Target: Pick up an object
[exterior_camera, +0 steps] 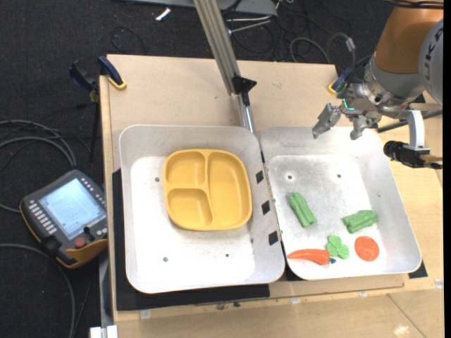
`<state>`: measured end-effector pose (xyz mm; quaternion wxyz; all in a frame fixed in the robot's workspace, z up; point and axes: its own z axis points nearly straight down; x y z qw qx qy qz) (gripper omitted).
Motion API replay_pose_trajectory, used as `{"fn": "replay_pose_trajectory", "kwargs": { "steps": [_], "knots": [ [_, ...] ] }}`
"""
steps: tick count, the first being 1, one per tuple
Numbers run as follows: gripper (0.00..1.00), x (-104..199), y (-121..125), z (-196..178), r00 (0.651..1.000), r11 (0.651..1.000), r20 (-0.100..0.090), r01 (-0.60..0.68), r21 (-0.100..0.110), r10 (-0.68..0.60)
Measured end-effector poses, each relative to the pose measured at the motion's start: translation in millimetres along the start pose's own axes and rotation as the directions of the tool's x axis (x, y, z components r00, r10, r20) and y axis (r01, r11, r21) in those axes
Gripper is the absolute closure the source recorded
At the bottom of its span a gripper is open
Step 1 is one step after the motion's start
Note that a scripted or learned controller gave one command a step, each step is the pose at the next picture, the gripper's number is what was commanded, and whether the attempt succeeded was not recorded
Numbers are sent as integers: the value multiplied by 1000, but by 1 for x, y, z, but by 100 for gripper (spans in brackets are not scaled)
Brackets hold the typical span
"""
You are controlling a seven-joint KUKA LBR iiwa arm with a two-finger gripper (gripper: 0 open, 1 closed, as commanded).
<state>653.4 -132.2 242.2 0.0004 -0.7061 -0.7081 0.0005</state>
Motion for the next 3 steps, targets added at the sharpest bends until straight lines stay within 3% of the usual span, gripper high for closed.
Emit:
{"fn": "replay_pose_trajectory", "kwargs": {
  "steps": [1,3],
  "knots": [
    [0,0,0,0,1000,1000,0,0,0,0],
    [0,6,-3,111,1000,1000,0,-3,5,3]
  ]
}}
